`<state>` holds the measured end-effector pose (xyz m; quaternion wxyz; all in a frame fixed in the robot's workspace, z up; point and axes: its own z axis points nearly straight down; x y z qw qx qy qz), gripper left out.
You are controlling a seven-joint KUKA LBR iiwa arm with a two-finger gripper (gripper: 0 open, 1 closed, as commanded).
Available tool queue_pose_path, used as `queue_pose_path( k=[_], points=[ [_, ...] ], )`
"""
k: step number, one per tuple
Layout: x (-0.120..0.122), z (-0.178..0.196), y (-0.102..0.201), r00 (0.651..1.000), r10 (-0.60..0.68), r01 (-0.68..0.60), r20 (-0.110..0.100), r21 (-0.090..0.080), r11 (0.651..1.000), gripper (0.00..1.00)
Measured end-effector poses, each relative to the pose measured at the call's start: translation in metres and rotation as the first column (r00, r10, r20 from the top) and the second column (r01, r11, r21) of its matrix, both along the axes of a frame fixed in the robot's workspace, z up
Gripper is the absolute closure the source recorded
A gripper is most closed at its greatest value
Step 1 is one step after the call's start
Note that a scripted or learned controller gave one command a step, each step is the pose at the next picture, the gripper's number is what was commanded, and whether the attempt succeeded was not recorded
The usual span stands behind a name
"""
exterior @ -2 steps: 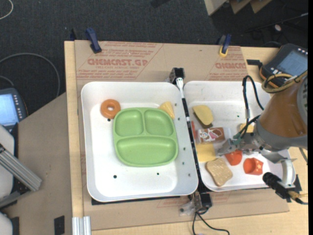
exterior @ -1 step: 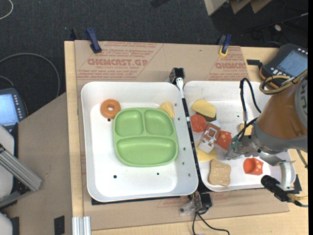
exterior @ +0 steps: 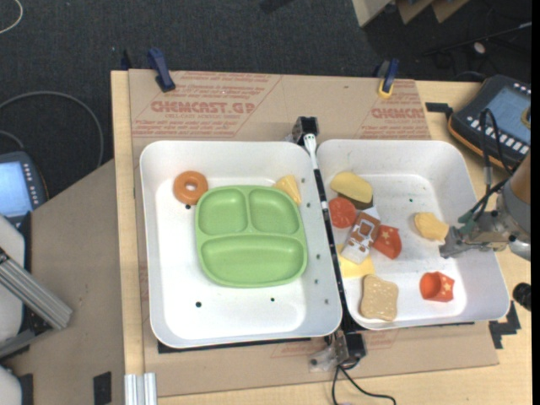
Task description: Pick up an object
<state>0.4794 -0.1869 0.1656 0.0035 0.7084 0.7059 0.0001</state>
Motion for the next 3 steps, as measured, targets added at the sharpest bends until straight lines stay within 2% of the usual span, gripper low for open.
queue_pose_path(
  k=[1, 2, 3],
  points=[
    [0.0, -0.003, 0.003, 1.0, 0.003, -0.003, -0.005, 0.004, 1.0, 0.0],
    [0.102, -0.083, -0.032, 1.0, 0.011, -0.011, -0.003, 0.017, 1.0, 0.0],
    [0.097, -0.07, -0.036, 1.0, 0.006, -0.006, -0.003, 0.004, 1.0, 1.0]
  ],
)
